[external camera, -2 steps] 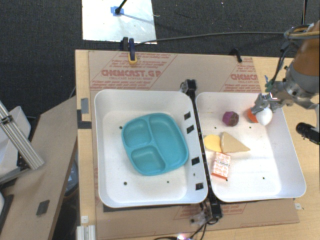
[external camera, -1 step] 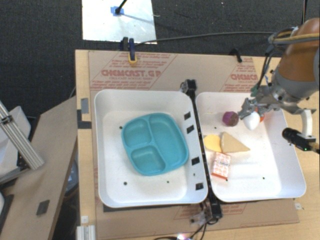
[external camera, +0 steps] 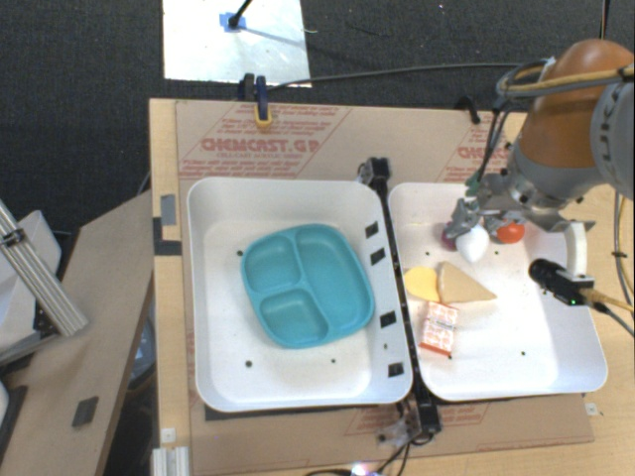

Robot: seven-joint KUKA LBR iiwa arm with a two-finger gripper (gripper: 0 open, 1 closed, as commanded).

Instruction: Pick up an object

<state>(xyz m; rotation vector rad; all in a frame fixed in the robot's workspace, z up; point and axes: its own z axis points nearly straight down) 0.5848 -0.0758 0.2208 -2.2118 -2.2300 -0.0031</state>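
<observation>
The arm (external camera: 571,117) enters from the right and positions the gripper (external camera: 472,222) low over the far left part of the right bin (external camera: 536,365). Whether the gripper is open, closed or gripping cannot be determined: the wrist and its fittings cover the tip from this angle. A white rounded object (external camera: 474,246) lies directly below the gripper, touching or nearly touching it; actual contact cannot be confirmed. An orange-red object (external camera: 510,232) sits just beside the white one, partly hidden under the wrist, and its shape is not readable. A small dark reddish item (external camera: 451,234) at the gripper's left is too small to identify. Nearer the camera in the same bin, a yellow piece (external camera: 421,284) is partly overlapped by a tan wedge (external camera: 462,286), and a red-and-white packet (external camera: 440,327) lies just beside both; its print is illegible. The left bin (external camera: 213,266) holds a teal divided plate (external camera: 308,284), lying flat and well apart from the gripper.
</observation>
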